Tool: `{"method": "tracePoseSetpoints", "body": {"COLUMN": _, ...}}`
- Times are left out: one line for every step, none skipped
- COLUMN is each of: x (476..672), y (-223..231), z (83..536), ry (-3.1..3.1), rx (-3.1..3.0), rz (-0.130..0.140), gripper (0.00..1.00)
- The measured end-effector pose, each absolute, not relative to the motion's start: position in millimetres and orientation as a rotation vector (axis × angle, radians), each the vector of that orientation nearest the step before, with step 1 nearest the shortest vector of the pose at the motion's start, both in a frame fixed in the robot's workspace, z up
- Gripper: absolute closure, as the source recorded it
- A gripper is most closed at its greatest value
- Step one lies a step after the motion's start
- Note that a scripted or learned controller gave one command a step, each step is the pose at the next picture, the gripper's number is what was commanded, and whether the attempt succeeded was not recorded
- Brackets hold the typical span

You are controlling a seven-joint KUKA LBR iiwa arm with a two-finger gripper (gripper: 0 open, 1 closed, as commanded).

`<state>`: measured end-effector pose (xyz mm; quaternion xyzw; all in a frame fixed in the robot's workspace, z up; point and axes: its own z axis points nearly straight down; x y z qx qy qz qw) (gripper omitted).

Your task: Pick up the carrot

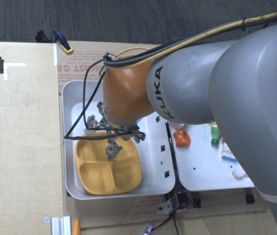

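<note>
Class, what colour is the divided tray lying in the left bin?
Yellow-orange; the divided tray shows best in the camera view, below the hand.

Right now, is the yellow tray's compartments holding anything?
Cannot tell fully: the tray shows bare yellow in its lower compartments, but the gripper covers its upper part.

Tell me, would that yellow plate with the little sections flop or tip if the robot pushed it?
Probably not. The yellow plate looks like moulded plastic with raised dividers, so it is likely stiff rather than floppy. It lies flat and low in the left white bin, so a push would more likely slide it than tip it. It looks thin, so it is probably light.
</note>
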<state>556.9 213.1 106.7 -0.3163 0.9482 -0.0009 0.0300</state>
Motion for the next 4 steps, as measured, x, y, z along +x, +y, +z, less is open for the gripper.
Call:
{"method": "tracePoseSetpoints", "body": {"x": 529.2, "y": 198, "z": 122, "ry": 2.887, "rx": -0.858, "rz": -0.008, "gripper": 0.00}}
{"method": "tracePoseSetpoints", "body": {"x": 533.3, "y": 202, "z": 135, "ry": 2.872, "rx": -0.852, "rz": 0.002, "gripper": 1.00}}
{"method": "tracePoseSetpoints", "body": {"x": 511.1, "y": 221, "z": 182, "ry": 3.110, "rx": -0.381, "rz": 0.001, "gripper": 1.00}}
{"method": "tracePoseSetpoints", "body": {"x": 490.6, "y": 211, "z": 184, "ry": 3.129, "rx": -0.041, "rz": 0.002, "gripper": 1.00}}
